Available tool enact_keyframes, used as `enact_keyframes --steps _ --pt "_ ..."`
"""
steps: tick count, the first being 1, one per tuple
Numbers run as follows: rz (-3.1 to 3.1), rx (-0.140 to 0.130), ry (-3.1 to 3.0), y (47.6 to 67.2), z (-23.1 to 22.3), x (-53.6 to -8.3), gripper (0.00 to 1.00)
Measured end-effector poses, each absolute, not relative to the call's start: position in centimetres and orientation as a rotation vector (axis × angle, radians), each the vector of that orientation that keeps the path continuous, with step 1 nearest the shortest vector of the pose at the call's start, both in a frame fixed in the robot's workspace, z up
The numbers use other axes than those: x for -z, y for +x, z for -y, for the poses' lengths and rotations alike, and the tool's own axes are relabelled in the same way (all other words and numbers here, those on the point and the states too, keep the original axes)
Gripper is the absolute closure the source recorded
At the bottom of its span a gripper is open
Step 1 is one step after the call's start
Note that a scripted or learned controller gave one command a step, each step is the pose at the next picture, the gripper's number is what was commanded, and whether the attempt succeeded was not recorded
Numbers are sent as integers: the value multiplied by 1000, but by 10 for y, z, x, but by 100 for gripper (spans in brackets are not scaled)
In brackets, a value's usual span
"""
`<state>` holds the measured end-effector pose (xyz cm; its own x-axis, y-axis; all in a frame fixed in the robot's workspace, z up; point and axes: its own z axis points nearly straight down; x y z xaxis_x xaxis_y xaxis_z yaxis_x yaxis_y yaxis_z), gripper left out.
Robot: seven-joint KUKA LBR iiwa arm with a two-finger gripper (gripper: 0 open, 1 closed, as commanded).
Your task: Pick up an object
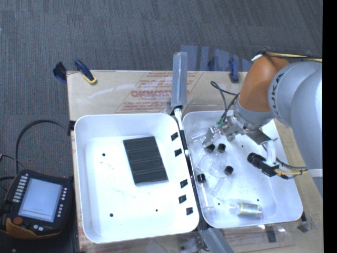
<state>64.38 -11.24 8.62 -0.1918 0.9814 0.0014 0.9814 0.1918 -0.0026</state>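
Observation:
My gripper is low in the upper left part of the right bin, its two black fingertips set apart and open. Several clear plastic pieces lie just below and beside it; none shows clearly between the fingers. Small black caps sit among the clear pieces. Near the bin's front lies a clear little bottle with a yellowish end. A dark grey ribbed slab lies flat in the left bin, far from the gripper.
A ridge with black clips separates the two bins. A black cable plug hangs off the arm over the right bin. A teach pendant sits at the lower left, off the bench. Blue clamps grip the board's back edge.

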Motion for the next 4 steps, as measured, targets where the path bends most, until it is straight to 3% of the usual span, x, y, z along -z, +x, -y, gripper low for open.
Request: enact_keyframes --steps 1,2,3,4 --pt "2487 -2 -1912 617 107 -91 0" --pt "2480 -1 -1917 617 108 -99 100" --pt "2480 -1 -1917 617 108 -99 0" --pt "2478 0 -1917 618 107 -107 100"
